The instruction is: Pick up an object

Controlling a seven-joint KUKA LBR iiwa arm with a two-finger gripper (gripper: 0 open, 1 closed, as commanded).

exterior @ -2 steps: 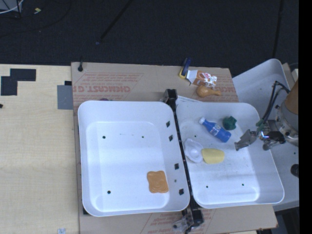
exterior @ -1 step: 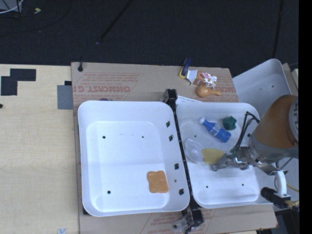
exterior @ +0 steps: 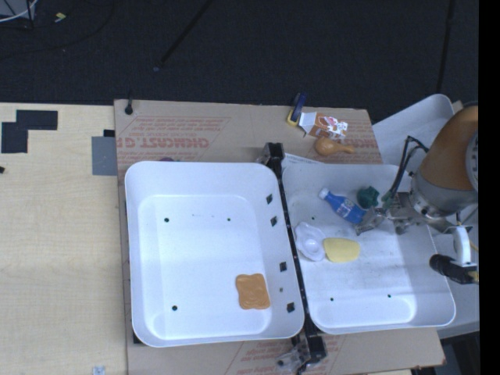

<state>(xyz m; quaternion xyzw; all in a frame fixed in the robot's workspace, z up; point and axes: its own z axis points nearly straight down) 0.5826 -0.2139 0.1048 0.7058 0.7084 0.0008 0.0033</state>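
Single fixed camera, mounted above the bench, looking down at a slant. Both shallow white plastic bins (exterior: 205, 180) fall in frame, left bin central. The grey arm with orange band (exterior: 451, 166) enters from the right edge. Distance moderate; height probably overhead-level.

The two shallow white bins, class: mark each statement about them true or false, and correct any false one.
1. A flat brown square pad lies in the left bin. True.
2. The blue plastic bottle lies in the left bin. False: it lies in the right bin.
3. The pale yellow rounded object lies in the right bin. True.
4. The end effector hangs over the left bin. False: it is over the right bin, near the blue bottle and a dark green object.
5. The brown pad touches the yellow object. False: they lie in different bins.
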